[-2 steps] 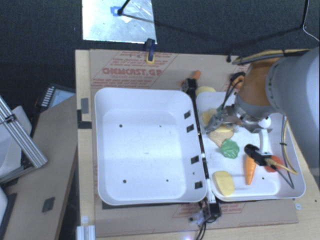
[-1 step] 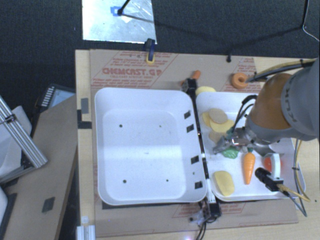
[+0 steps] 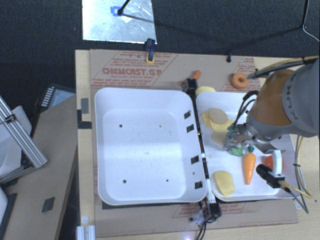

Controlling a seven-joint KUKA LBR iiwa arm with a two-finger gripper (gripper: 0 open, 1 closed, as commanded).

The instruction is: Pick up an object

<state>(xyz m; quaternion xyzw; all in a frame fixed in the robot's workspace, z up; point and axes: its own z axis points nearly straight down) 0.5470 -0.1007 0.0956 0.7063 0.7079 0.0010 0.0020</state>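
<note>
Orange carrot point(image 3: 249, 167) lies in the right bin point(image 3: 287, 193), just beside the gripper point(image 3: 235, 143). Gripper state cannot be determined. Recommend descending squarely over one item, clear of neighbouring pieces.

Two shallow white bins point(image 3: 145, 134), smooth glossy plastic. Brown printed cardboard sheet point(image 3: 132, 69) underneath, matt. Orange carrot-shaped toy point(image 3: 249, 167) looks like smooth plastic, though it's blurry. Square silver panel point(image 3: 119, 13): reflective metal.
</note>
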